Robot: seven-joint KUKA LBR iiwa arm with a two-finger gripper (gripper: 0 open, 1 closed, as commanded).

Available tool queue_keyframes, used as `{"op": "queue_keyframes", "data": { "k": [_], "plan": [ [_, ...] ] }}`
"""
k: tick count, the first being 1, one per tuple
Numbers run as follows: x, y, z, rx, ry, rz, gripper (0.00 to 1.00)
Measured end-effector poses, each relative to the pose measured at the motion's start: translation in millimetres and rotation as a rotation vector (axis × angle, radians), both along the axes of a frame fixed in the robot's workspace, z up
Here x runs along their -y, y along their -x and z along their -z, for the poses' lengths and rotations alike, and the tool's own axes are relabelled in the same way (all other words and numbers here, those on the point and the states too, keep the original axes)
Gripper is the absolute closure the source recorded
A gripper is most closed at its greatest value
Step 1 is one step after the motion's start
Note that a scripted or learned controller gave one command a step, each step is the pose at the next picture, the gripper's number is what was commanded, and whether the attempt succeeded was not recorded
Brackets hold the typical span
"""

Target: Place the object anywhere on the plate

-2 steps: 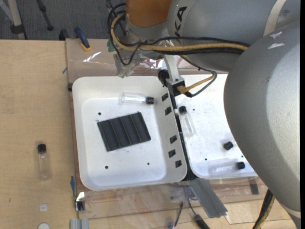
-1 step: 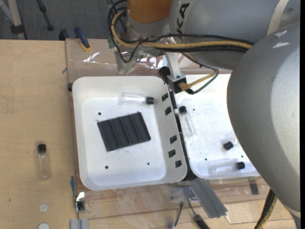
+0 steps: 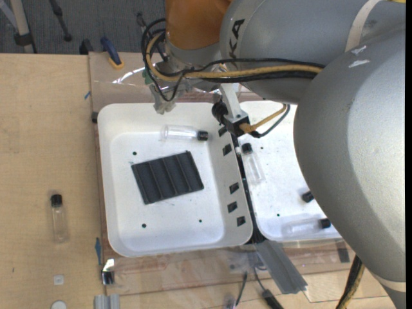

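Arm hung over the left bin's top edge, the vial not yet picked up.

The gripper (image 3: 165,102) hovered at about 12 o'clock of the left bin (image 3: 116,230); whether it was apart or together I cannot tell, and nothing showed in its grasp. A clear vial (image 3: 183,134) with a dark cap lay just below it, at 12 o'clock of the dark ribbed plate (image 3: 167,176) and apart from it. By my judgement the grasp was in hand: next, descend onto the vial, close, then carry it toward 6 o'clock onto the plate.
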State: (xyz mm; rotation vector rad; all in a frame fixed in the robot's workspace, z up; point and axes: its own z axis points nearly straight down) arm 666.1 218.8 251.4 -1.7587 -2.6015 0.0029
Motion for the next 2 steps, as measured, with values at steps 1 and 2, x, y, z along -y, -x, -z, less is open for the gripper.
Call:
{"op": "queue_keyframes", "data": {
  "k": [1,2],
  "plan": [
    [-1,-1,-11,0.004,-0.001,0.001,1.0],
    [0,-1,-44,0.007,-0.002,-0.02,1.0]
  ]
}}
